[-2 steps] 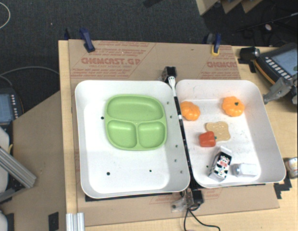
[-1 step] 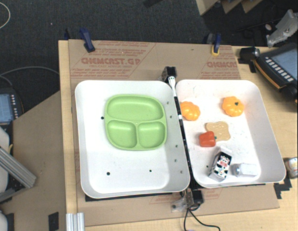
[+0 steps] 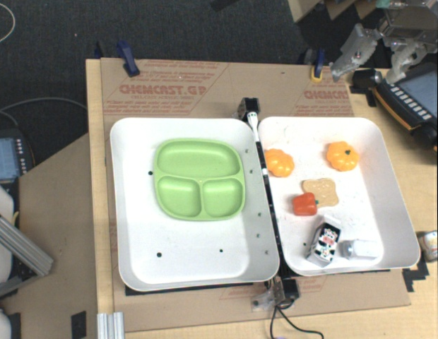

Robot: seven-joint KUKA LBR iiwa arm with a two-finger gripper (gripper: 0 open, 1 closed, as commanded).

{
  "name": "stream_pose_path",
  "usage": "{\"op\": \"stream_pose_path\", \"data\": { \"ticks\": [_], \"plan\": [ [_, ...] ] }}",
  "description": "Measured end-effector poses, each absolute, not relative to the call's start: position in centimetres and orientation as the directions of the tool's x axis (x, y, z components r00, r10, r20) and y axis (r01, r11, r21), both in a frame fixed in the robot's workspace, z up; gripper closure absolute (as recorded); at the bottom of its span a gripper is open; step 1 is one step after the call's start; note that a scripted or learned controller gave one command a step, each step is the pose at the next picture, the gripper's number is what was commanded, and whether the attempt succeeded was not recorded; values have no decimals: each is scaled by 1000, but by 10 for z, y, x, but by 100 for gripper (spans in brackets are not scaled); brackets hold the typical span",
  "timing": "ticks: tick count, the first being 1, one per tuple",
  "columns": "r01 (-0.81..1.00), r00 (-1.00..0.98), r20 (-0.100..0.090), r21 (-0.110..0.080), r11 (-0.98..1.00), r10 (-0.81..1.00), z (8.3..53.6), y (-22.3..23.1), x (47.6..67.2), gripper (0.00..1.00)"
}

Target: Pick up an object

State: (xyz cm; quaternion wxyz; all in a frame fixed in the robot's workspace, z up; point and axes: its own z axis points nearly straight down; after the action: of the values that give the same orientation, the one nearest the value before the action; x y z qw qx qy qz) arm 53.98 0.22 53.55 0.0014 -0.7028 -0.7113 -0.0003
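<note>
Dark carpet surrounds my worktop (image 3: 205,83), a brown board carrying two glossy white bins. The pincer (image 3: 371,48) hangs beyond the right bin (image 3: 399,189); whether it is spread I cannot tell, so I judge the pick unstarted. Next I must descend over one rounded orange toy fruit (image 3: 342,155); the green moulded divided tray (image 3: 199,179) fills the left bin (image 3: 134,210).
</note>
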Motion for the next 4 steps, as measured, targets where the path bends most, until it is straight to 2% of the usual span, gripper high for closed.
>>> {"op": "stream_pose_path", "data": {
  "ticks": [1,2,3,4],
  "plan": [
    [1000,-13,2,-9,13,1000,467,102,511,0],
    [1000,-1,1,3,1,1000,482,96,514,100],
    [1000,10,-2,-9,-10,1000,411,14,494,100],
    [1000,-4,0,-13,4,1000,319,62,479,100]
  ]
}}
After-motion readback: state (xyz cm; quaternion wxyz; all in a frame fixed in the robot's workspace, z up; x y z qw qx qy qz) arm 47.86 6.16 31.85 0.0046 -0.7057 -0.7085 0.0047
